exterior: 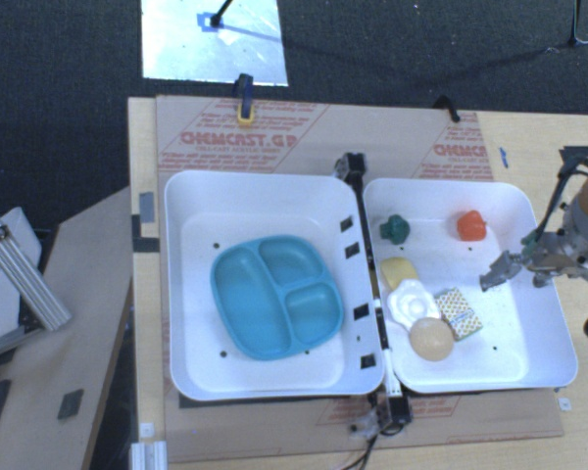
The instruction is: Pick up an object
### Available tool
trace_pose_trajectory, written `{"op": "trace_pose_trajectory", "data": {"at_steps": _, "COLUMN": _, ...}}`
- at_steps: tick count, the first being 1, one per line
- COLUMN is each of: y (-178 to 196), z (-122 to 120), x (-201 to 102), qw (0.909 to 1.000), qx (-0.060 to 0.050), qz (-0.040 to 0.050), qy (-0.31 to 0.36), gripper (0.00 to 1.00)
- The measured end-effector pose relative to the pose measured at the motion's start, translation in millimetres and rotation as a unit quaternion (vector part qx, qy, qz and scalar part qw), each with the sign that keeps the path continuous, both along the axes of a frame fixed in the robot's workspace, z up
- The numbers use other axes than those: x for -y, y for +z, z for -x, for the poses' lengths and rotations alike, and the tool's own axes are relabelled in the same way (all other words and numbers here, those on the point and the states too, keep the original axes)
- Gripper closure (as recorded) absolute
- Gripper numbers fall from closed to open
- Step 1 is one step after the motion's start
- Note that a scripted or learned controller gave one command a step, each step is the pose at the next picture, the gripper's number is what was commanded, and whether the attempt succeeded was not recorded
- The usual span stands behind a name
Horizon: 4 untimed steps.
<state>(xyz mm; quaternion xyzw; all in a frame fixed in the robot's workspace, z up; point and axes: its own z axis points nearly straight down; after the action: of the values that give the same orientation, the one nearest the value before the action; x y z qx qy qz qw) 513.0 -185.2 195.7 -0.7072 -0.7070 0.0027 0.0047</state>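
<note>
Arm is reaching in from the desk's right edge, wrist hanging low over the right bin (544,355). Hand (497,275) is pointing left toward the bin's middle, hovering above bare white floor; open or closed, cannot tell. Nothing visible between its tips. Objects are lying in the right bin: green piece (395,228) and orange piece (471,225) near the far edge; yellow block (399,270), white item (413,305), patterned box (458,312), tan ball (431,339) clustering toward the near-left corner. Blue divided tray (275,295) is sitting in the left bin (191,360).
</note>
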Motion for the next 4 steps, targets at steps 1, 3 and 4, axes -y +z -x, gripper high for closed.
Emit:
{"op": "trace_pose_trajectory", "data": {"at_steps": 1, "y": 5.8, "z": -3.1, "x": -0.4, "qw": 1.0000, "qx": 0.006, "qz": 0.0016, "qy": 0.002, "gripper": 0.00}}
{"op": "trace_pose_trajectory", "data": {"at_steps": 3, "y": -89.3, "z": 9.8, "x": -11.4, "qw": 1.0000, "qx": 0.004, "qz": 0.0006, "qy": 0.001, "gripper": 0.00}}
{"op": "trace_pose_trajectory", "data": {"at_steps": 4, "y": -107.5, "z": 7.2, "x": -11.6, "qw": 1.0000, "qx": 0.007, "qz": -0.0003, "qy": 0.001, "gripper": 0.00}}
